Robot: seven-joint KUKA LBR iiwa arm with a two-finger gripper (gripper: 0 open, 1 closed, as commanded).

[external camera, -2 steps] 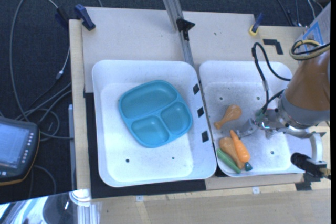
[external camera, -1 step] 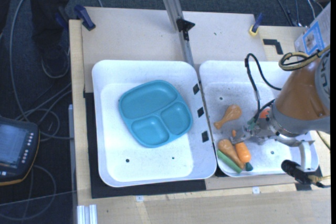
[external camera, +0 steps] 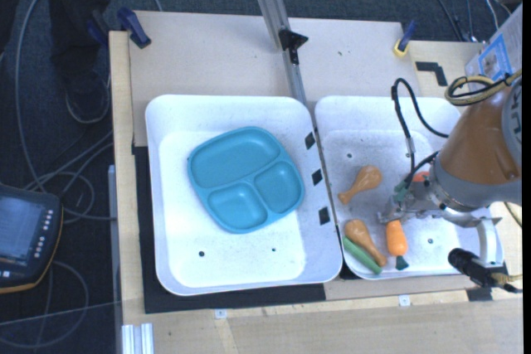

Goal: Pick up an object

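Note:
In the right bin (external camera: 365,124) lie several toy foods. A tan drumstick (external camera: 361,181) rests near the middle-left. By the front wall there is an orange carrot (external camera: 397,239). A second orange piece with a green stalk (external camera: 362,241) sits just left of that carrot. My gripper (external camera: 404,201) hangs low over the right bin, directly above the carrot's upper end and right of the drumstick. The arm's orange band (external camera: 477,149) and grey wrist hide the bin's right part. Nothing shows held in the gripper.
The left bin (external camera: 166,178) holds a blue divided plate (external camera: 245,178). A metal pole (external camera: 274,4) slants down to the gap between the bins. Black cables (external camera: 404,108) loop over the right bin's back. Clamps sit at the bench's back corners.

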